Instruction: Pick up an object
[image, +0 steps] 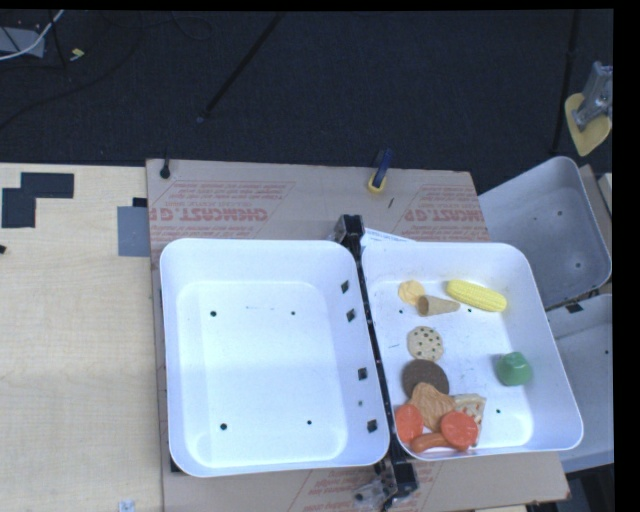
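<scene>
The left bin (260, 370) was the biggest thing, with a bare white floor and lots of room. The right bin (515, 420) sat touching it along the middle edge and held the toys to pick from. A yellow corn (476, 295) lay near the far wall. A brown disc (426, 376) and a spotty cookie (425, 343) lay close to the middle edge. A green block (514, 369) sat alone with open floor around it. An orange pile (440, 428) was crammed into the near corner by the rim. The gripper (590, 105) hung past the far right corner, well apart from both bins. I could not tell if it was clenched or let go.
</scene>
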